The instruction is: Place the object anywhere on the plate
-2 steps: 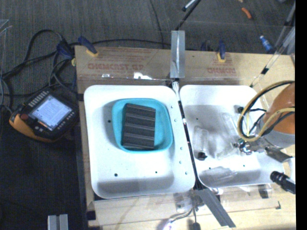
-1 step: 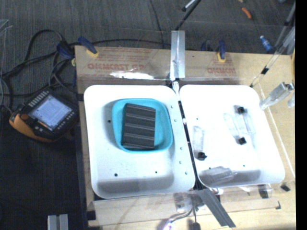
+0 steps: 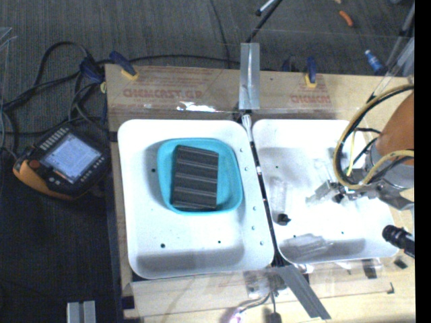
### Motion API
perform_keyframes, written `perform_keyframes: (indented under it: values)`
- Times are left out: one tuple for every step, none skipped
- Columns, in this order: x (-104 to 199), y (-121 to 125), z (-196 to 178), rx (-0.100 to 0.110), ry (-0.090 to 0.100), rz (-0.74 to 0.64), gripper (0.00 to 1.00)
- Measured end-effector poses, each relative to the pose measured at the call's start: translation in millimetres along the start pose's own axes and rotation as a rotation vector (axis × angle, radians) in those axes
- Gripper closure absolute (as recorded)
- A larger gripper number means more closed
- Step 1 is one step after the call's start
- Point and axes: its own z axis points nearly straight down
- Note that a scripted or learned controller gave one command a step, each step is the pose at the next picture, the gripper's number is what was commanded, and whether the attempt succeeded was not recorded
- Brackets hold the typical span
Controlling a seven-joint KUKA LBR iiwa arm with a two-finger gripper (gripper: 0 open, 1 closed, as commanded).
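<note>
A blue plate (image 3: 231,180) lies in the left white bin (image 3: 138,200), in its upper middle. A dark grey ridged block (image 3: 195,177) rests flat on the plate, covering most of its centre. My gripper (image 3: 323,192) is low over the right white bin (image 3: 296,140), at its right side and far from the plate. Nothing is visible in the gripper. The arm's orange band (image 3: 403,123) and looped yellow and black cables (image 3: 350,150) rise above the wrist at the right edge.
A small black piece (image 3: 283,218) lies on the right bin's floor near the divider. A metal bracket (image 3: 249,79) stands behind the bins. A teach pendant (image 3: 64,161) with cables sits on the floor to the left.
</note>
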Motion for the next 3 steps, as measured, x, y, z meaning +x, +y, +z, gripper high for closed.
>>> perform_keyframes:
  values:
    - [0,0,0,0.000,0.000,0.000,0.00]
    - [57,2,79,0.000,-0.005,0.160,0.00]
    - [43,2,-13,0.000,-0.002,-0.002,0.00]
